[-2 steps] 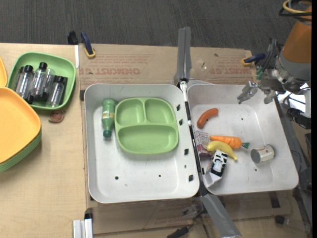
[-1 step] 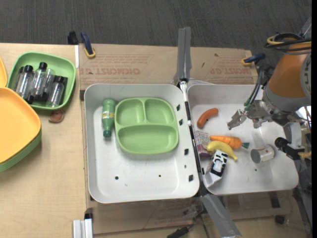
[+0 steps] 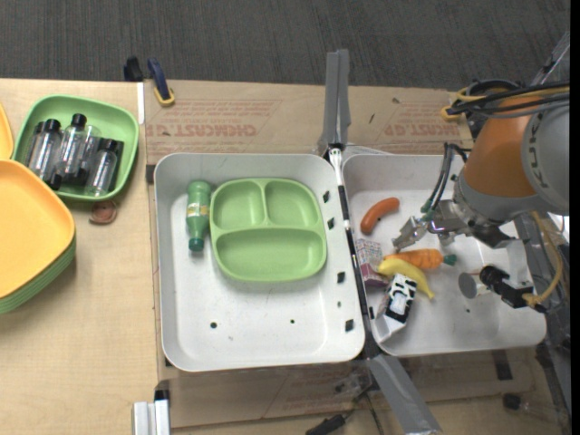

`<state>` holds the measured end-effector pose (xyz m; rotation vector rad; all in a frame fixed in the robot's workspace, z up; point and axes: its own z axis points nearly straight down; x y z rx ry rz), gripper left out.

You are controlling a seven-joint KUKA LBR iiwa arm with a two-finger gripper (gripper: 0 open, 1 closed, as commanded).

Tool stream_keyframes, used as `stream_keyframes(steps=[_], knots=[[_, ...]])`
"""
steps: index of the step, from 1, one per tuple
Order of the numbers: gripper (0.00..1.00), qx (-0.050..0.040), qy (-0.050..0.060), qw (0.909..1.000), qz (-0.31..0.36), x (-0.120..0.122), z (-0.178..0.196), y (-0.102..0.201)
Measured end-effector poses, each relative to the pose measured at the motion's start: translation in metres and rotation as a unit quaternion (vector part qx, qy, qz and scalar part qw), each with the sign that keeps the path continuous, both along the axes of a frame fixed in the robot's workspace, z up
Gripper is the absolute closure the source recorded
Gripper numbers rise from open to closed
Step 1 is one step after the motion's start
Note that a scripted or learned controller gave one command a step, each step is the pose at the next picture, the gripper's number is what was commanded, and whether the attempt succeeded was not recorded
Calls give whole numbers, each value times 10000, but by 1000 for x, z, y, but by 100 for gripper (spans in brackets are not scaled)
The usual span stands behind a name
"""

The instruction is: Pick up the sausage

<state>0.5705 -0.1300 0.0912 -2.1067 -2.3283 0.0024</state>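
Lying in the right bin (image 3: 507, 333), toward its upper left: the sausage (image 3: 379, 213), reddish-orange, slanted, free on the white floor with nothing on top of it. Just right of and slightly below it, apart from it: the gripper (image 3: 408, 236), its fingers (image 3: 401, 240) spread somewhat apart with nothing between them, hanging low over the bin floor. Behind that, reaching in from the right: the grey arm (image 3: 507, 198) with its orange band (image 3: 503, 157).

Crowded just below the gripper: an orange carrot (image 3: 426, 258) lying crosswise, a yellow banana (image 3: 405, 272) touching it from beneath, and a small black-and-white packet (image 3: 400, 299) under the banana. Near the left wall, below the sausage: a pinkish patterned wrapper (image 3: 368, 251). Farther right on the bin floor: a small grey disc (image 3: 467, 285).

In the left bin (image 3: 254, 338): a green divided plate (image 3: 268, 227) with three compartments, and just beside its left edge a green bottle (image 3: 198, 214) lying lengthwise. Between the two bins: a grey divider bar (image 3: 336, 98) running up toward the far edge.

On the worktop (image 3: 91, 333) well to the left: a green square tray (image 3: 77, 148) holding several small dark-capped bottles (image 3: 72, 155), a stack of orange plates (image 3: 32, 238) partly over its lower corner, and a blue-handled clamp (image 3: 160, 82) near the far edge.
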Motion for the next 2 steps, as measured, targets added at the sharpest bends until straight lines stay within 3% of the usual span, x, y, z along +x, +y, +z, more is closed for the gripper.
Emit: stream_keyframes(steps=[1, 2], knots=[[0, 1, 0, 9976, -692, -46, 0, 20], [0, -4, -10, 9976, 689, -33, 0, 20]])
